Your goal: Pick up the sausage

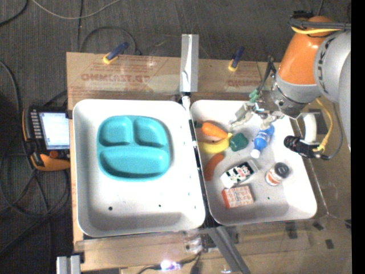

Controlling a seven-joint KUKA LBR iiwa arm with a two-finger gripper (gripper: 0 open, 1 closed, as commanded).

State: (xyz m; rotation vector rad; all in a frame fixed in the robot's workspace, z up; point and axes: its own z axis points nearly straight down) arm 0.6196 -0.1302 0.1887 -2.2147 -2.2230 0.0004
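A: While the gripper (255,112) hangs over the right bin's (302,207) far end, fingers spread and holding nothing, where is the sausage (214,164)?

B: Lower left of it, by the bin's left wall, just beside the banana (212,147).

A: Room around it?

B: Little; a black-and-white carton (238,174) lies near.

A: The left bin (85,210)?

B: It holds a teal divided tray (135,146).
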